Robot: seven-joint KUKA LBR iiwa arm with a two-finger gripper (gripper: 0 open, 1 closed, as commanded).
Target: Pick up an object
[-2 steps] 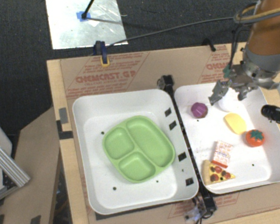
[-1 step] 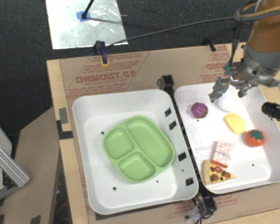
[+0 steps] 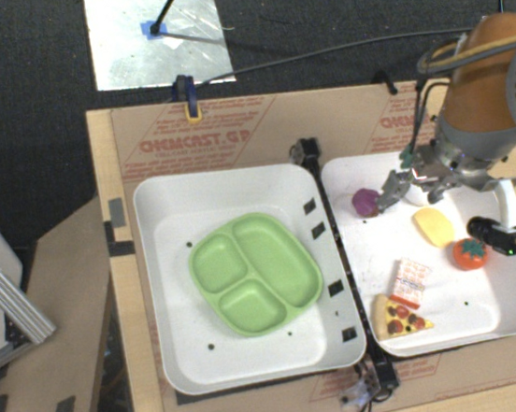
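Observation:
In the right bin [image 3: 498, 310] lie a purple round piece [image 3: 366, 201], a yellow piece [image 3: 433, 225], a red tomato-like piece [image 3: 469, 254], a small white and red packet [image 3: 409, 279] and a toy pizza slice [image 3: 402, 315]. My gripper [image 3: 414, 191] hovers over the bin's far part, between the purple piece on its left and the yellow piece just below right. Its two fingers stand spread apart with nothing between them. The grey arm with its orange band [image 3: 488, 57] comes in from the upper right.
The left bin [image 3: 178, 352] holds a green divided plate [image 3: 254, 271]. Black clips [image 3: 307, 151] sit along the wall between the bins. A black connector [image 3: 491, 236] on a cable hangs by the tomato piece. A cardboard sheet [image 3: 229, 129] lies under both bins.

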